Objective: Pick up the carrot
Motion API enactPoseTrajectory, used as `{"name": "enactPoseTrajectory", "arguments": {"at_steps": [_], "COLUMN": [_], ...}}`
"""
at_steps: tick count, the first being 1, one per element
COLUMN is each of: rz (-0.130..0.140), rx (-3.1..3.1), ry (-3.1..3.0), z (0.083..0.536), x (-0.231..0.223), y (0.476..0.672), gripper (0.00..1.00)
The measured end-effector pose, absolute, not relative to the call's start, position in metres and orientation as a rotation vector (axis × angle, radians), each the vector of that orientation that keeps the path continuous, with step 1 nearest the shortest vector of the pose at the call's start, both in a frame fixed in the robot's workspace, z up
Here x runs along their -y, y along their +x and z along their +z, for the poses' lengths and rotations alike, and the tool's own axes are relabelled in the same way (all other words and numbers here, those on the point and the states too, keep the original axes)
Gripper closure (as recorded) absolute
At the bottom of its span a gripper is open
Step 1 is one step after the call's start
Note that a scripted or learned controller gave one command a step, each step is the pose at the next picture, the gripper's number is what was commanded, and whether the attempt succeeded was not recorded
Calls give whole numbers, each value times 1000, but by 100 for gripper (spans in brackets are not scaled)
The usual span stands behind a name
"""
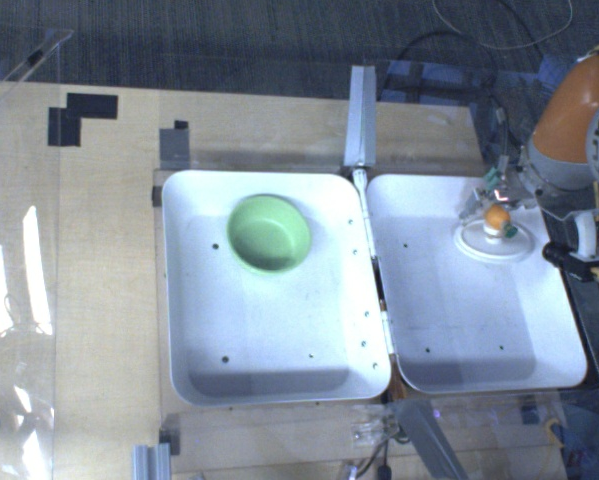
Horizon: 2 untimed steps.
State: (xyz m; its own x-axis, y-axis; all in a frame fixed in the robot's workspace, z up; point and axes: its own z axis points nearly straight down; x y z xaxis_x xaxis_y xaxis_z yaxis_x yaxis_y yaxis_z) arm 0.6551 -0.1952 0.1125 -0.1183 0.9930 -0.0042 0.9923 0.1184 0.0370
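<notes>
Orange carrot (495,217) sits on a white plate (474,245) in our right bin (479,353). We read no writing anywhere. Whether the hand (501,190) above grips it, we cannot tell.

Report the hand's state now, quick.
Hand: cannot be told. It sits at the small orange carrot on the round white plate in the right white bin; a grip is not visible.

The light wooden bench (79,298) stood on dark carpet (229,18); black cables (499,23) lay across the floor beyond it.
</notes>
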Motion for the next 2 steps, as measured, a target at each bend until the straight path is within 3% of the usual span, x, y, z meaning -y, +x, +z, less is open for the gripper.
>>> {"name": "enactPoseTrajectory", "arguments": {"at_steps": [1, 2], "rz": [4, 2], "rx": [-2178, -1781], "ry": [2258, 2586], "z": [154, 167], "x": [157, 104], "y": [670, 669], "gripper": [100, 100]}}
